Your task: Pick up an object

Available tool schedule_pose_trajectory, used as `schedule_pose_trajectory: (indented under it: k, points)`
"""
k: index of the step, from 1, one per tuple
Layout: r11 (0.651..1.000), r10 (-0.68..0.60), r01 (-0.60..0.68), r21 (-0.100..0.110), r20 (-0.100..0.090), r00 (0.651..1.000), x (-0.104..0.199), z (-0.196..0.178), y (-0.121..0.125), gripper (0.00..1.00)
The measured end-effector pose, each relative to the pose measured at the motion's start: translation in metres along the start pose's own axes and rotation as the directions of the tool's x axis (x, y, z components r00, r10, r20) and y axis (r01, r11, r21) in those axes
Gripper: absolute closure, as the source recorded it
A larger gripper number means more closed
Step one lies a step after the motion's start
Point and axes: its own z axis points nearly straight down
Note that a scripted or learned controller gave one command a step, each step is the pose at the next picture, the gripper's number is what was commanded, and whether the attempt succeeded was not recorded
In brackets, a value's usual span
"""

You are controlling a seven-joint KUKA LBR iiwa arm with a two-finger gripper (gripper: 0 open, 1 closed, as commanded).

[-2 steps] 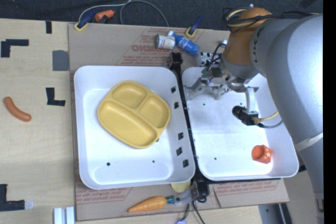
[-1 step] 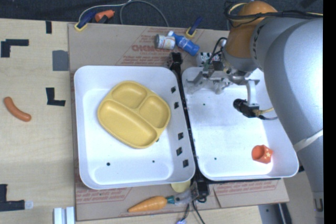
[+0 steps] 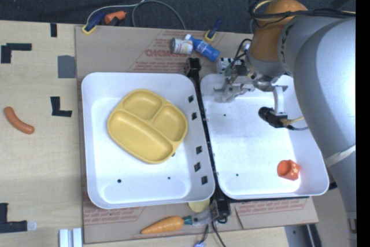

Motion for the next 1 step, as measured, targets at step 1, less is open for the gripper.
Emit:
schedule_pose_trajectory:
  k: [1]
  points:
    - [1.0,0.0,0.0,0.001,0.001,1.0,-0.0003,0.0007,-0.0004,0.0]
